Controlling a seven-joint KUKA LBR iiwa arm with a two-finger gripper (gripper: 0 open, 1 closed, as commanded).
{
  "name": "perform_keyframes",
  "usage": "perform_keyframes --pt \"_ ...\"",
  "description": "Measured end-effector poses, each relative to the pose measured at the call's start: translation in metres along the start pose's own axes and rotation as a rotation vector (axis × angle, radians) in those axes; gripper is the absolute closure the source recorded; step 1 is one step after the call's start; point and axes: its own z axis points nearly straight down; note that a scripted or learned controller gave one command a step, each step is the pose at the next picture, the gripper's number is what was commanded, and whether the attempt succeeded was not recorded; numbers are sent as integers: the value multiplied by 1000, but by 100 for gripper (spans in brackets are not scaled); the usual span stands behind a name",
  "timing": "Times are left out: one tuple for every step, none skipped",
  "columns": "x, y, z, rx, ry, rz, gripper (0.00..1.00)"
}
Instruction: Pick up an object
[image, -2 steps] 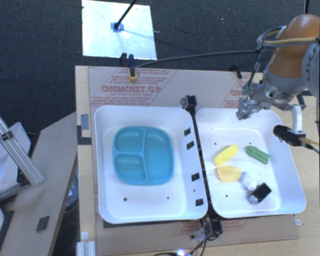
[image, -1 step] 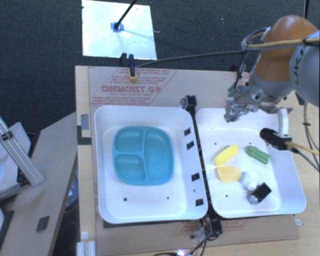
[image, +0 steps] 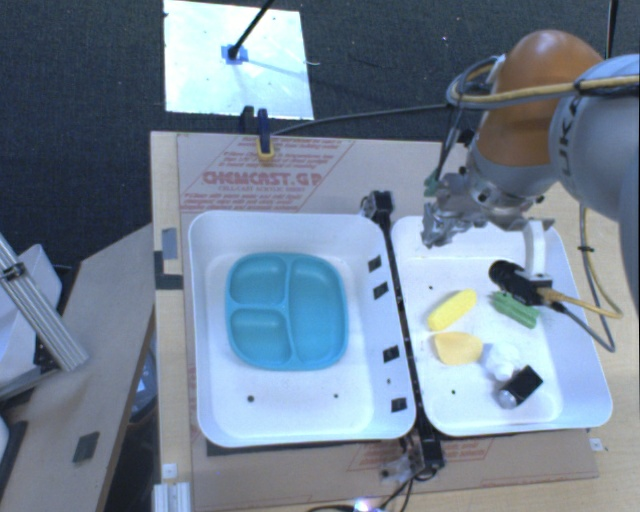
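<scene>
Over the right bin (image: 590, 395), your gripper (image: 437, 234) hovers; can't tell its state. Yellow corn (image: 452, 309) sits at 6 o'clock, pointing toward 2.

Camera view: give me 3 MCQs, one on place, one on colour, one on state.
1. Where does the divided plate lie?
A. left bin
B. right bin
C. on the bench outside the bins

2. What colour is the divided plate?
A. red
B. blue
C. black

3. Where is the gripper?
A. over the right bin's far left corner
B. inside the left bin
C. pressed on the yellow corn cob

Answers: 1 A, the plate sits in the left bin. 2 B, it is light blue. 3 A, it hangs above the right bin, apart from the yellow corn cob.
</scene>
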Motion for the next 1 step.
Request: perform_keyframes --pt "47 -13 -4 1 0 0 100"
